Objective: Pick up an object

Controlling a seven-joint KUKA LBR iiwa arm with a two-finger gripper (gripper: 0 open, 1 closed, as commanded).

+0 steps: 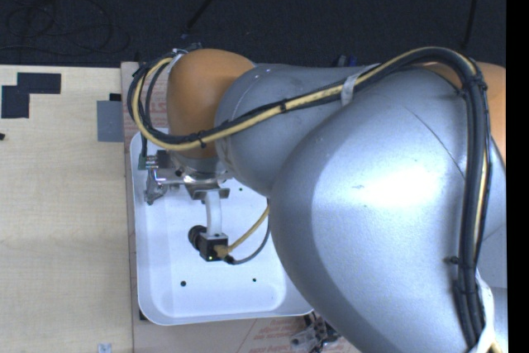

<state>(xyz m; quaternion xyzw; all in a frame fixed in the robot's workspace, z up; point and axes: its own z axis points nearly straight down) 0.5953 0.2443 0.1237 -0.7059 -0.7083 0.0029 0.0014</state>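
A big grey robot arm [372,202] with an orange band [207,87] reaches over a shallow white plastic bin [165,298]. The arm is so fat that it covers one whole side of the bin.

At the end of the arm, the shiny metal gripper [183,179] hangs over the far part of the bin. It is close to the bin wall that runs along the pale wooden bench top [66,219]. The gripper's own body hides its tip, so I cannot tell if it is open or closed, or if it holds or touches anything. The arm hides much of the bin floor, so I cannot tell where a thing to pick up lies.

The floor I can see is flat and white, with a few tiny dark dots [183,285]. There is open room between the gripper and the bin's near rim. There is little room on the bench-top side.

Past the bin's far corner, a flat grey square [107,120] and flat black shapes [33,91] lie on the bench top. Just past the near rim is brown cardboard with red print [269,333].
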